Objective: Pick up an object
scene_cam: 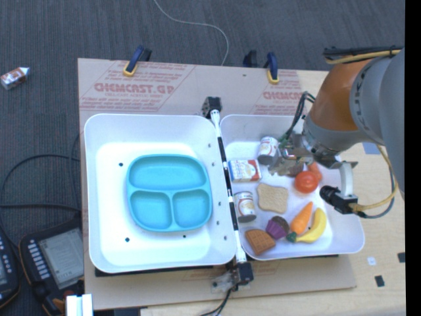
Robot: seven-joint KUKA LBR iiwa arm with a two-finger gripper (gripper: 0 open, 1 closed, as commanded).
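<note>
Gripper [287, 164] low in right bin [342, 242], beside tomato [306, 181], finger state unclear

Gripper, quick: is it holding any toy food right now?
Gripper: low in the right bin beside the tomato; open, shut or holding, cannot be told.
</note>
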